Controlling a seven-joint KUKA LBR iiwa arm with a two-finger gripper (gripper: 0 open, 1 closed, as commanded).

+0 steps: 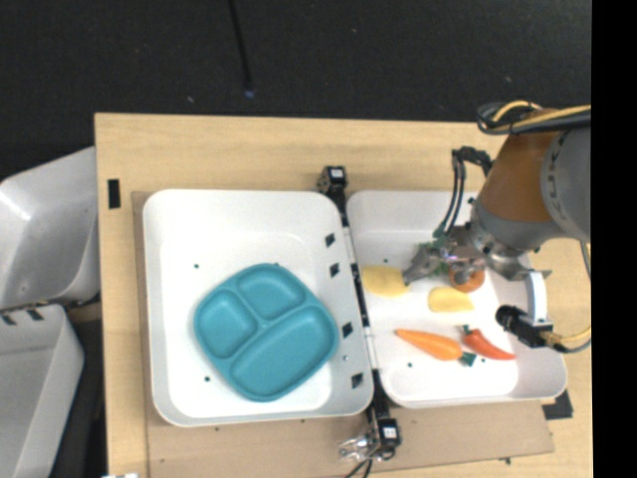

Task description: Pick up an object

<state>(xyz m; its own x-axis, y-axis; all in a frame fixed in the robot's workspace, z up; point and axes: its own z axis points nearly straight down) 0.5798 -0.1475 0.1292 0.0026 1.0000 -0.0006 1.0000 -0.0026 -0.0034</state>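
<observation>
Four items: lay in right bin.
gripper: opening unreadable, beside yellow piece.
Advice: centre squarely, then descend.

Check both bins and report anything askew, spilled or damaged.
Nothing stands out. The blue divided plate lies flat in the left bin, turned at an angle. In the right bin, two yellow pieces, a carrot and a red pepper lie loose and whole. The gripper hangs over them.
</observation>
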